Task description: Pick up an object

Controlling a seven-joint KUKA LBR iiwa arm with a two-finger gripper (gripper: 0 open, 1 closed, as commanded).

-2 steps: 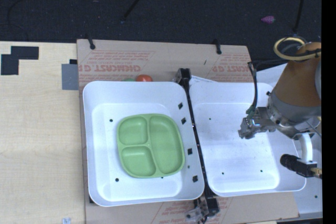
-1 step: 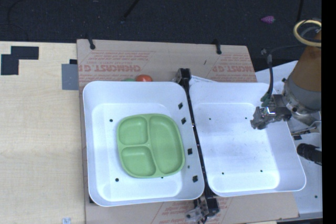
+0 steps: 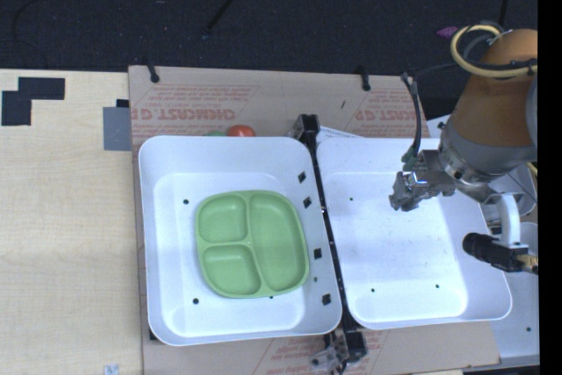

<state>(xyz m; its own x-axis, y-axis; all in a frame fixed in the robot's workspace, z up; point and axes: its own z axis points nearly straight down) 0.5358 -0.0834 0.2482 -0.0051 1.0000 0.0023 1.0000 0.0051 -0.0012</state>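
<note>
Approach is the step in hand: claw (image 3: 406,191) hovers over the right bin (image 3: 413,299), its state impossible to tell, while the green divided plate (image 3: 252,243) lies well apart in the left bin (image 3: 167,189), so next comes a leftward reach

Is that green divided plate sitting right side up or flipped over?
Right side up. The green plate lies flat in the left bin, and its three hollow compartments face the camera, with raised ridges between them.

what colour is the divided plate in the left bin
Light green; the divided plate lies flat in the left bin, clear in the camera view.
</note>
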